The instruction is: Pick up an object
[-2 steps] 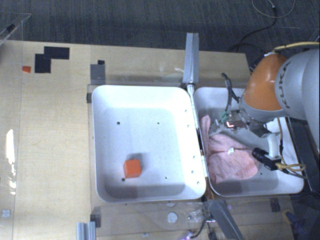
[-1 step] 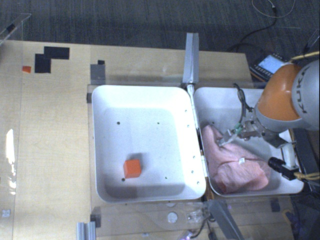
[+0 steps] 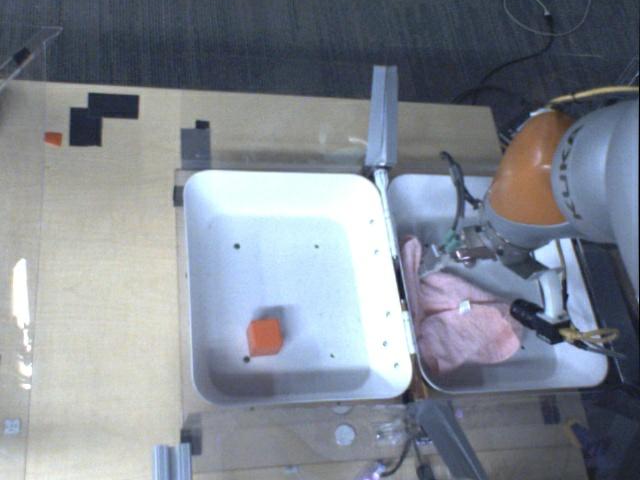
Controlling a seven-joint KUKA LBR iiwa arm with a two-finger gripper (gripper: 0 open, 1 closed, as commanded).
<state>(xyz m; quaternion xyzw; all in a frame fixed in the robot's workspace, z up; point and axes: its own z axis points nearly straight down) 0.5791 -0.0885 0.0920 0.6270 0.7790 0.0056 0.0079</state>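
Two shallow white bins sit side by side on one wooden bench [image 3: 100,318]. Nearest, in the left bin [image 3: 300,193], one orange block [image 3: 265,337] lies alone toward the near-left corner, well apart from the arm. In the right bin [image 3: 425,196], one crumpled pink cloth [image 3: 465,328] fills the near half, touching the wall shared with the left bin. Just beyond the cloth's far edge hangs the single gripper [image 3: 452,251], low over the right bin; whether it is spread or closed cannot be told. Behind it rises the grey arm [image 3: 605,173] with its one orange band [image 3: 530,180]. Farthest, on the bench's far-left corner, are one black stepped patch [image 3: 100,116] and one small orange square [image 3: 53,139].
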